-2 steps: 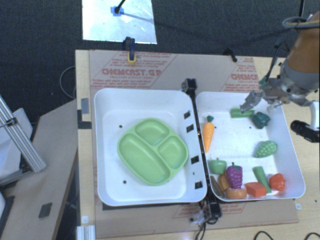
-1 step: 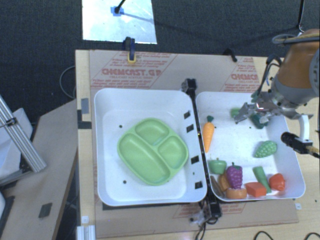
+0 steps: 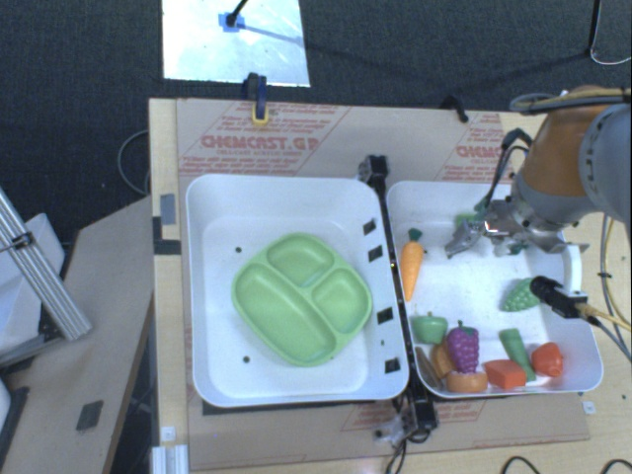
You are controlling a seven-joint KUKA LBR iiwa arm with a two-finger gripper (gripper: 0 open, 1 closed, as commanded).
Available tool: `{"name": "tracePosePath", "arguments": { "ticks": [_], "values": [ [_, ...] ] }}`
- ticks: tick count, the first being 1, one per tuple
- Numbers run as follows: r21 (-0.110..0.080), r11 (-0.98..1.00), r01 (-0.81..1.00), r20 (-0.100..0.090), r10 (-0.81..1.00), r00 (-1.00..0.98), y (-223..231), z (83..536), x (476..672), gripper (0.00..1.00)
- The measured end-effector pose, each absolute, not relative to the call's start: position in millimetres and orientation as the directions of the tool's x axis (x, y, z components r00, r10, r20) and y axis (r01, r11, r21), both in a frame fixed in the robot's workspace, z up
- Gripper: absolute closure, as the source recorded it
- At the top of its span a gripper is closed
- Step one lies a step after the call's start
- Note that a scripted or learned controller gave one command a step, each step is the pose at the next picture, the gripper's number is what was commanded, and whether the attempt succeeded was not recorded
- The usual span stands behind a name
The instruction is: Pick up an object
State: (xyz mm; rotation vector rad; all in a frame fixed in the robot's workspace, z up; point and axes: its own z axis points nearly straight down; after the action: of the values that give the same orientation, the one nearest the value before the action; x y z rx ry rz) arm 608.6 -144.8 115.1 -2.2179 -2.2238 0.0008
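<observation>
My gripper hangs over the back part of the right bin, open, with nothing between its fingers. An orange carrot lies to its left by the bin's left wall. A green leafy piece lies just below and right of the gripper. Along the front of the bin sit a green pepper, purple grapes, a green pod, a red block and a red tomato.
The left bin bears a light green divided plate. A black clamp bar runs between the two bins. The grey and orange arm comes in from the right above the bin's back corner.
</observation>
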Motion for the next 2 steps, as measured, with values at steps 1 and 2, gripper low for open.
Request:
{"name": "tracePosePath", "arguments": {
  "ticks": [1,2],
  "values": [
    [0.0,0.001,1.0,0.0,1.0,-0.001,-144,83,609.0,0.0],
    [0.004,0.001,1.0,0.0,1.0,-0.001,-145,96,610.4,1.0]
  ]
}}
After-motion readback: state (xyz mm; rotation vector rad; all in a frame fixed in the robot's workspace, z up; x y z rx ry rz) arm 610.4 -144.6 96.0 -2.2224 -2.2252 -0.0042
